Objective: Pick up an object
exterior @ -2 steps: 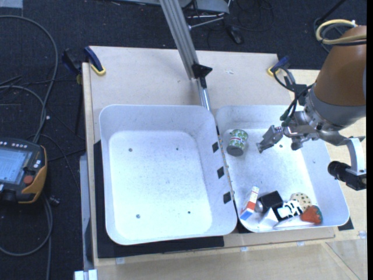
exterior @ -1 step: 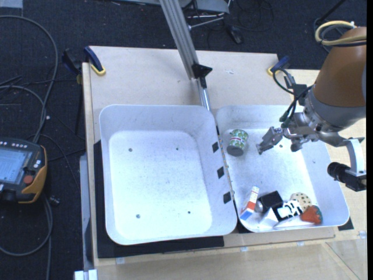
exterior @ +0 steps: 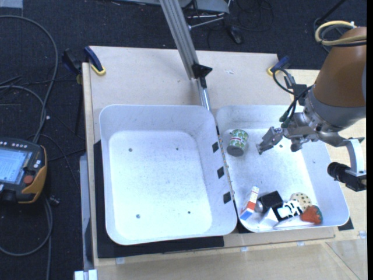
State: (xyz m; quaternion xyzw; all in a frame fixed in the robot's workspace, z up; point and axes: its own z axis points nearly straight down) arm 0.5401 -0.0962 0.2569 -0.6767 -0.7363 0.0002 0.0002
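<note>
White plastic bins sit side by side on a pale wooden bench (exterior: 151,80), seen from above at a slant. The left bin (exterior: 116,121) takes up the centre of the frame. The right bin (exterior: 326,174) lies toward the right of the frame and holds several small objects.

A grey robot arm with an orange band (exterior: 344,69) enters from the upper right of the frame. Its gripper (exterior: 282,140) hangs over the upper middle of the right bin. Its two dark fingers are spread apart, with nothing between them.

Just left of the gripper, near the wall between the two bins, a small green and white can (exterior: 237,142) lies on its side. It is close to the left finger but not touching it.

Along the lower edge of the right bin is a cluster of objects: a slim white tube with red and blue markings (exterior: 250,202), a black block (exterior: 270,201), a black and white item (exterior: 287,210), a pale spotted round object (exterior: 300,199) and a red strawberry-like piece (exterior: 312,215). They lie close together, well apart from the gripper.

At the left edge of the frame, a control pendant with a lit screen (exterior: 17,169) rests on dark carpet. A slanted metal beam (exterior: 180,31) runs from the top centre of the frame down to the back of the bins.
</note>
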